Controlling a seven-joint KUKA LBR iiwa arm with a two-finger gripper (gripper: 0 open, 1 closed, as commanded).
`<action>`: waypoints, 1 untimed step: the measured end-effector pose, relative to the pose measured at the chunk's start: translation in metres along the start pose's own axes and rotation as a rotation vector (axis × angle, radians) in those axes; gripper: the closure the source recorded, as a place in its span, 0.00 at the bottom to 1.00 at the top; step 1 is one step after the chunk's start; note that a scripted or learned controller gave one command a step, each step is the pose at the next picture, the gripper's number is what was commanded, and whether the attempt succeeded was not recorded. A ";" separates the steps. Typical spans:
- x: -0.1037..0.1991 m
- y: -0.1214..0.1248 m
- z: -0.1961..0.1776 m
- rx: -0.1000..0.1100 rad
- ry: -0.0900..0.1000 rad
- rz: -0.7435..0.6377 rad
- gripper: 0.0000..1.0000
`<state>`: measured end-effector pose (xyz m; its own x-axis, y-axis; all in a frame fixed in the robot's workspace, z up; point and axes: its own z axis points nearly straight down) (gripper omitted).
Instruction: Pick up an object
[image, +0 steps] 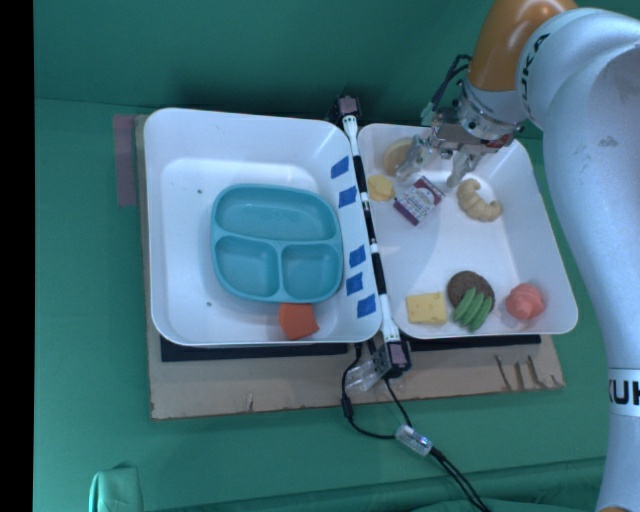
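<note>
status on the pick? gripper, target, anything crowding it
Gripper open, above right bin's far end, holding nothing. Small maroon packet just below it. Croissant and yellow piece close either side.

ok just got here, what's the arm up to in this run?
The arm's gripper hangs open over the far end of the right bin, just above a small red-and-white packet, holding nothing. A croissant, cheese pieces, a cookie with green beans and a pink item lie around that bin. The left bin holds a teal divided plate and an orange piece.
</note>
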<state>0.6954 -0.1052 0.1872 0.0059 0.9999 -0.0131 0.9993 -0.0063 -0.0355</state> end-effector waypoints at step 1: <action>0.001 0.001 -0.018 -0.003 0.003 0.003 1.00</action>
<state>0.6970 -0.1043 0.2052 0.0091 0.9999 -0.0102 0.9994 -0.0095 -0.0329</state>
